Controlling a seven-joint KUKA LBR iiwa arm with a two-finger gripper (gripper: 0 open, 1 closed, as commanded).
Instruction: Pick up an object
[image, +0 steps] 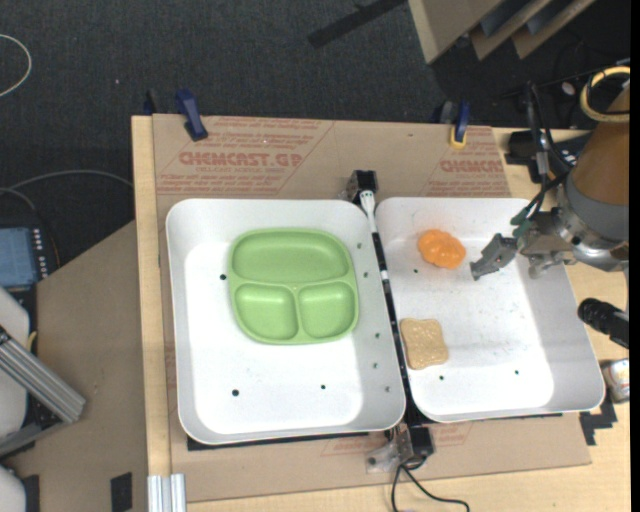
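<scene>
My claw hangs over the right bin, at the right of the frame, upper half. I cannot tell how wide it stands; it holds nothing that I can see. Orange object: on the right bin's floor, just left of the claw, apart from it. Tan slice: lower left part of the same bin, near the divider. Left bin: green three-compartment tray lying flat in its upper middle
</scene>
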